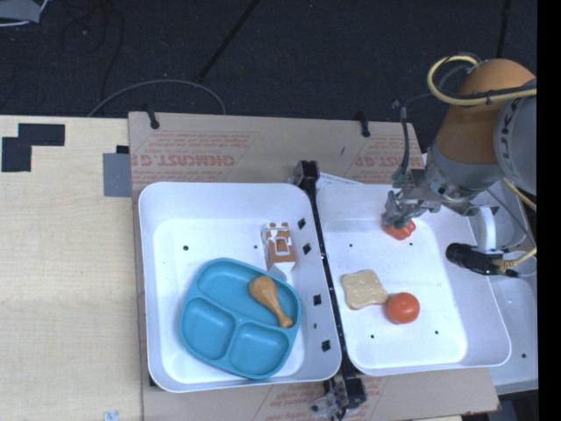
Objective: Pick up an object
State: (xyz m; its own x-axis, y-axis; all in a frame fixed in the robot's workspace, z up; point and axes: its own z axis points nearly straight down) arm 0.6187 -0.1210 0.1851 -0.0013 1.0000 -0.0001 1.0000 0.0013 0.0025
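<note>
While the arm [478, 139] reaches into the right bin [491, 323], its pincer [401, 216] sits low over a small red object [400, 230], seemingly closed on it, near a toast slice [363, 288] and tomato [402, 308].

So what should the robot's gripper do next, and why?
Probably close and lift a little. The gripper sits right over a small red object in the right bin, apparently touching its top; whether it holds it is unclear, so a small lift would show.
</note>
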